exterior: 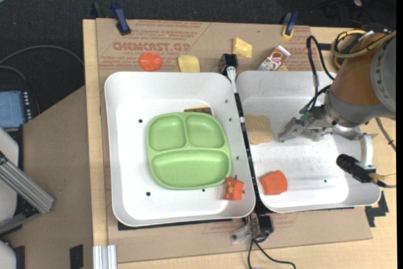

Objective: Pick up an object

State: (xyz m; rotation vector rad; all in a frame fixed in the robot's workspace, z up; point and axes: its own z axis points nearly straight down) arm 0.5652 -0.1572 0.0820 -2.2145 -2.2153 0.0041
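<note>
**A:** Where was the arm at that moment?

**B:** The grey arm with the orange band [362,82] reached in from the right over the right-hand shallow white bin [327,195]. Its two-finger gripper [291,130] hung low in the middle of that bin, fingers pointing left.

**A:** Open or closed?

**B:** The jaws stood slightly apart, tips splayed, and nothing sat between them (as far as the slanted view showed).

**A:** And the things to pick?

**B:** A flat tan sponge-like block [259,129] lay just left of the fingertips, near the bin's left wall, close but not gripped. A small orange-red rounded block [273,183] lay nearer the front, well apart from the jaws.

**A:** The other bin?

**B:** The left white bin [126,154] held a green three-compartment plastic plate [187,151], with a small orange toy [233,188] at its front right corner and a brown flat piece [198,111] peeking out behind it.
</note>
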